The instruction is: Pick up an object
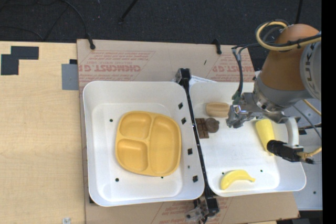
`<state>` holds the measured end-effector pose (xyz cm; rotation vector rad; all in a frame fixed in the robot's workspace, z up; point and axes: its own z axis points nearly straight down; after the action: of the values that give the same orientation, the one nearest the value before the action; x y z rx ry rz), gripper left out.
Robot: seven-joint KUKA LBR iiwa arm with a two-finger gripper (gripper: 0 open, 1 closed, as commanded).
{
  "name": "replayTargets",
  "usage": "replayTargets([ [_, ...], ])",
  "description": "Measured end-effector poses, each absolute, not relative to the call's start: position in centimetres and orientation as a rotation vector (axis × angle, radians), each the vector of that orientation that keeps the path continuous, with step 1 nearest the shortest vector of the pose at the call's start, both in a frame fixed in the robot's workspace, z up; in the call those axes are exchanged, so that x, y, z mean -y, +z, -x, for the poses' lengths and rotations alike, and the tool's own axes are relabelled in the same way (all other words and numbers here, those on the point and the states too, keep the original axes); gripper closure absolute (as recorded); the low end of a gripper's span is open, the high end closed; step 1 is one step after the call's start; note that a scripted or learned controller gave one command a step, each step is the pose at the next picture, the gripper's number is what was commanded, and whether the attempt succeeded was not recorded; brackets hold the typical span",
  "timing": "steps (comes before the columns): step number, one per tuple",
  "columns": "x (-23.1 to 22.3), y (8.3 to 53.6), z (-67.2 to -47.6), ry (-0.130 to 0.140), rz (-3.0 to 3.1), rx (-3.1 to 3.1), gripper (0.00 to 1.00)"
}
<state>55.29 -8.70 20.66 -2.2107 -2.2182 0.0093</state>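
My gripper (234, 116) hangs low over the right bin (247, 157), in its upper middle part. Just left of it lies a tan bread-like roll (216, 109), and below that a small brown lump (212, 124) beside a dark brown flat piece (201, 128). These sit close to the gripper, and I cannot tell whether it touches any of them. A yellow oblong piece (263, 134) lies to the gripper's right, partly under the wrist. A yellow banana (236, 178) rests near the bin's front edge.
The left bin (100, 165) holds a yellow divided plate (148, 142). A black divider rail (190, 134) runs between the two bins. The grey and orange arm (289, 68) covers the right bin's far right corner. Cardboard lies under both bins.
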Motion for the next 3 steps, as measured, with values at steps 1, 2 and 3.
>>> replayTargets([
  [1,4.3,21.1,-53.7,0.010,2.210,2.219,1.00],
  [2,-0.6,22.0,-53.1,0.009,2.211,2.222,1.00],
  [3,-5.1,22.4,-52.9,0.011,2.213,2.222,1.00],
])
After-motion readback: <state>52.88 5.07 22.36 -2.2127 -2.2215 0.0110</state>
